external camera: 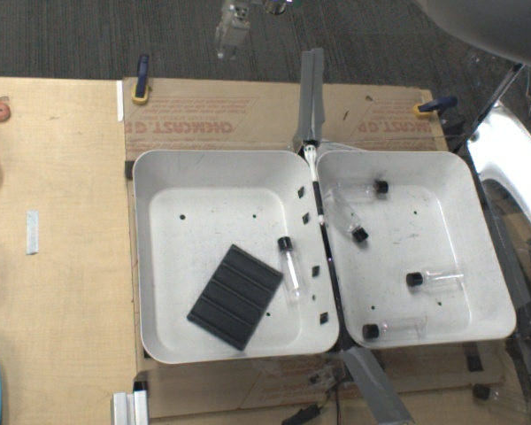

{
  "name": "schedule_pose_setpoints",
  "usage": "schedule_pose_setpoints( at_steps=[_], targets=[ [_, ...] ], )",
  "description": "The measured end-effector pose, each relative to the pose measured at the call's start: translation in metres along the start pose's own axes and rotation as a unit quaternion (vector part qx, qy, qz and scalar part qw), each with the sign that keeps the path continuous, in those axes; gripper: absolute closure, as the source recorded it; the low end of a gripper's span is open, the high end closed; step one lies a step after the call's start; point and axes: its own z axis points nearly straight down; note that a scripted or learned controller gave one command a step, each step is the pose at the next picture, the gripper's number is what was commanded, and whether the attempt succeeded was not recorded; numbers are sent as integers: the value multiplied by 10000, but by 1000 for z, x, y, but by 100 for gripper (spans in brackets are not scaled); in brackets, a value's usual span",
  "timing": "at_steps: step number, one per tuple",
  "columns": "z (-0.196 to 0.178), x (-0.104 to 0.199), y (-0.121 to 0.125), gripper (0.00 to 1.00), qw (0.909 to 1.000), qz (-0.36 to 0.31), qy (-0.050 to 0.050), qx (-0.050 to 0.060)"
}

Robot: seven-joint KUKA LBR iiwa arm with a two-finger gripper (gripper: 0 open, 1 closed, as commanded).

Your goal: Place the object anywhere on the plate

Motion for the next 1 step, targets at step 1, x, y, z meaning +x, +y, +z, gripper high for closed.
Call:
schedule_pose_setpoints(
  at_steps=[1],
  targets=[
    [-9, -1, 1, 100, 10000, 0, -17, -7]
  ],
)
